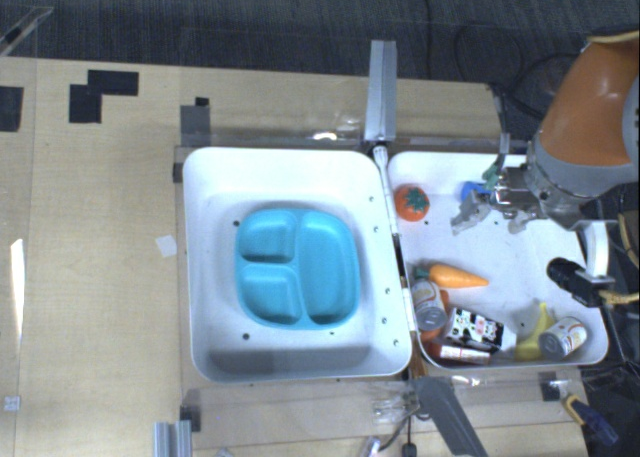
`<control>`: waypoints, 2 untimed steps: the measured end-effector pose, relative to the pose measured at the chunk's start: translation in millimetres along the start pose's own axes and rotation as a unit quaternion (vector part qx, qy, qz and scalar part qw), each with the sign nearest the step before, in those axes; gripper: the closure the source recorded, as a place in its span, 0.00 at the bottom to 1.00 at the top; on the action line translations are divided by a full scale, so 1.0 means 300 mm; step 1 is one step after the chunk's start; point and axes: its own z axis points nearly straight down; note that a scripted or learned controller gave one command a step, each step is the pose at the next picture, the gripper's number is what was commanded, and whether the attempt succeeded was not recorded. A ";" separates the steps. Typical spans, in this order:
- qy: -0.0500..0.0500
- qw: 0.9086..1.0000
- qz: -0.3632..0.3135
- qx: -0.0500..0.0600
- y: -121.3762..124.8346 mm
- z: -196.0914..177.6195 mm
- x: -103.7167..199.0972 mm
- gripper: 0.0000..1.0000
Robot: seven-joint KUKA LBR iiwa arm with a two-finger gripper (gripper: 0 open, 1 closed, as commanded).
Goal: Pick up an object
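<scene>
We see the gripper [492, 207] over the right bin [520, 170], its metal fingers spread apart with nothing between them. Taking the orange carrot [459, 276] as our mark: the gripper hangs above and right of it; a round, red-orange tomato-like ball [411, 202] lies up and left; a small can [431, 317] and a dark printed box [473, 329] lie just below. The left bin [210, 175] holds a glossy blue divided plate [298, 267].
</scene>
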 end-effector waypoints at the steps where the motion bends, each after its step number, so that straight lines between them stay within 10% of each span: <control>1: -0.001 0.998 0.067 -0.015 -0.110 0.394 -0.027 0.00; 2: -0.004 0.998 0.060 -0.022 -0.042 0.412 -0.023 0.00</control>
